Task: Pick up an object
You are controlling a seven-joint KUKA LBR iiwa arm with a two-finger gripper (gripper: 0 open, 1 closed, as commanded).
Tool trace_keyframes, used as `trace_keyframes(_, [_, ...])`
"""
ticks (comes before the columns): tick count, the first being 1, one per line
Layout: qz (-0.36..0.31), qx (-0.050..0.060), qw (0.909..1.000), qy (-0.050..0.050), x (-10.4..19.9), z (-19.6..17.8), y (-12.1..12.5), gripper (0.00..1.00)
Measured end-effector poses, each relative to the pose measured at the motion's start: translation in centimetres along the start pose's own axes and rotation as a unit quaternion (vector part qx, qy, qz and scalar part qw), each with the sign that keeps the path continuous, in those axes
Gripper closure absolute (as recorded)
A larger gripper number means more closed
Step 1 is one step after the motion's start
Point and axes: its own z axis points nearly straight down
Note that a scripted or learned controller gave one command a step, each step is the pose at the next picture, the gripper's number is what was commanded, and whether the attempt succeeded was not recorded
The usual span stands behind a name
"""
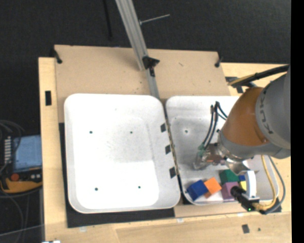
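My gripper (204,159) hangs over the middle of the right bin (187,116), below the arm's orange band (244,124). Just in front of it, along the bin's near wall, several blocks lie close together: a blue block (196,190), an orange block (212,186), a purple block (227,190) and a green block (227,176). The green block is partly hidden under the wrist. The gripper is above and slightly behind the orange block, and I see nothing between its tips.
The left bin (116,151) sits beside the right one, with a row of dark clips (168,148) along their shared edge. A slanted metal pole (136,32) rises behind the bins. Cables and a blue box (28,153) lie off the bench at left.
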Motion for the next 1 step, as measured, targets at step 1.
trace_keyframes(1, [-0.007,0.000,1.0000,0.000,-0.30,-4.38,0.60,1.00])
